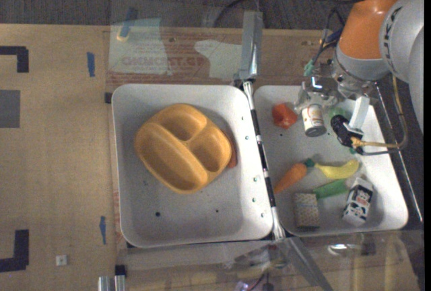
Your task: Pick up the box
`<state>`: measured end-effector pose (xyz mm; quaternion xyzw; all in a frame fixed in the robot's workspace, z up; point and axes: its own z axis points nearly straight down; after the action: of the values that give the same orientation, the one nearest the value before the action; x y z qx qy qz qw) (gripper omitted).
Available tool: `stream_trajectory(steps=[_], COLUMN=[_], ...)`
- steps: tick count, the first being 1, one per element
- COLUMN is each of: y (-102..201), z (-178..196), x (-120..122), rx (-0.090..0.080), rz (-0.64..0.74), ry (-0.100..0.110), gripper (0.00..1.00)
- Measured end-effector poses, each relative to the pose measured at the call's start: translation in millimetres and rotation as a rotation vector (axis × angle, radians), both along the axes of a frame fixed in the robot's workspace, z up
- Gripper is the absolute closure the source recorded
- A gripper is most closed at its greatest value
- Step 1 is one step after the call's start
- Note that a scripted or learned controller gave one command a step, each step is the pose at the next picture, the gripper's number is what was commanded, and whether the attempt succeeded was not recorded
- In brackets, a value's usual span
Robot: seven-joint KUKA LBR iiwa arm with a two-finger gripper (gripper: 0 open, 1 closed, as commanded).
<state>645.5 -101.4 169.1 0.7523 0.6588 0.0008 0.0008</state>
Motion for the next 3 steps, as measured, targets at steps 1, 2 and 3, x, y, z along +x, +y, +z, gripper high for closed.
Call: stream_trajectory(steps=[1,2,3], y=[28,83,31], z=[64,61,177], x=[13,22,-5], rx=[-0.001,-0.001,-0.001], rz=[0.019,-0.116,0.069], ry=[0.0,0.0,-0.001], gripper=[1.0,1.0,1.0])
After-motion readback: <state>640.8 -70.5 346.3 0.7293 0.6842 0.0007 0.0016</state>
